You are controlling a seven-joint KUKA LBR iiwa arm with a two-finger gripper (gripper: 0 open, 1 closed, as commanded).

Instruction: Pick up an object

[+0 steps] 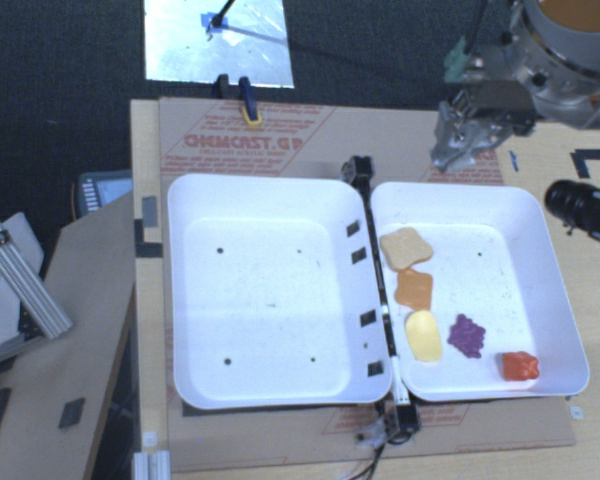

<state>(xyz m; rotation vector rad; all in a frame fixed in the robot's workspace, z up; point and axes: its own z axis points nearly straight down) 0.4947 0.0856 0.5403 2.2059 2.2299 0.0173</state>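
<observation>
The right bin (525,208) holds several small food-like items. A tan toast slice (406,249) lies near its left wall, with an orange square piece (414,289) just below it. Further down rest a pale yellow lemon-like piece (423,335), a purple grape bunch (467,335) and a red-orange piece (519,366) near the front right corner. My gripper (458,153) hangs above the far edge of the right bin, well clear of the items. Nothing shows between its fingers.
The left bin (180,268) lies beside the right one, joined by a black-clipped divider (373,268). Cardboard (280,138) lies under both bins. A shiny metal sheet (217,28) sits at the back left, and an aluminium rail (20,278) at the far left.
</observation>
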